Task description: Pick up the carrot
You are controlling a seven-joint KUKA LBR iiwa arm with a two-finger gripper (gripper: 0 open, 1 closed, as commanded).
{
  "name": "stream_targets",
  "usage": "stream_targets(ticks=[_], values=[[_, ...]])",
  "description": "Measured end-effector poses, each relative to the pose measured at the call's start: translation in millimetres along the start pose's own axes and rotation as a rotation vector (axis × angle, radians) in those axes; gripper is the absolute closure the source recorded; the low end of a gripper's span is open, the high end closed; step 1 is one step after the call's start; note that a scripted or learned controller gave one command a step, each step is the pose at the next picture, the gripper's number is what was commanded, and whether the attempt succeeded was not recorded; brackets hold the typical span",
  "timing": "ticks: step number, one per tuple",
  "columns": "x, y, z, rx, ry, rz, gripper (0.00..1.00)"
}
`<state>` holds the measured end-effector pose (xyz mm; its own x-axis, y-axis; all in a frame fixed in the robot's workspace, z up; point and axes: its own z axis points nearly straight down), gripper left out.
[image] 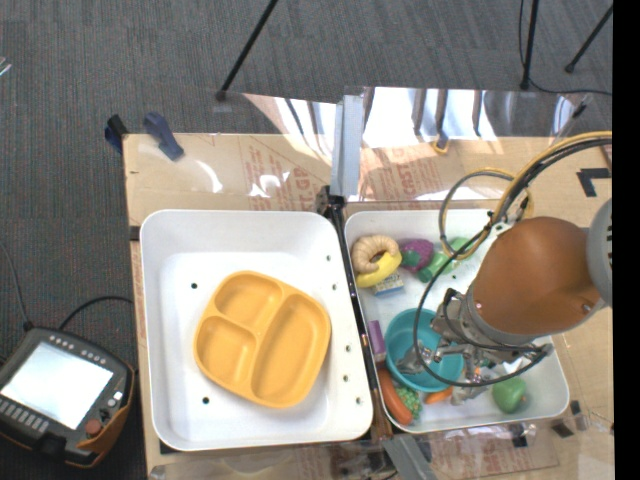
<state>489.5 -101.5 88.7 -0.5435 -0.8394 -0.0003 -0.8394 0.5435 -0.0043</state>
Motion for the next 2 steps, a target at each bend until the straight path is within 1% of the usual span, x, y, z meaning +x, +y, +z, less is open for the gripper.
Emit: stream_targets(ticks=[1, 2], values=[[10, 9, 2, -0.005, 0.0, -0.049, 0.0], [48, -100, -63, 0.002, -0.004, 0.107, 0.0]])
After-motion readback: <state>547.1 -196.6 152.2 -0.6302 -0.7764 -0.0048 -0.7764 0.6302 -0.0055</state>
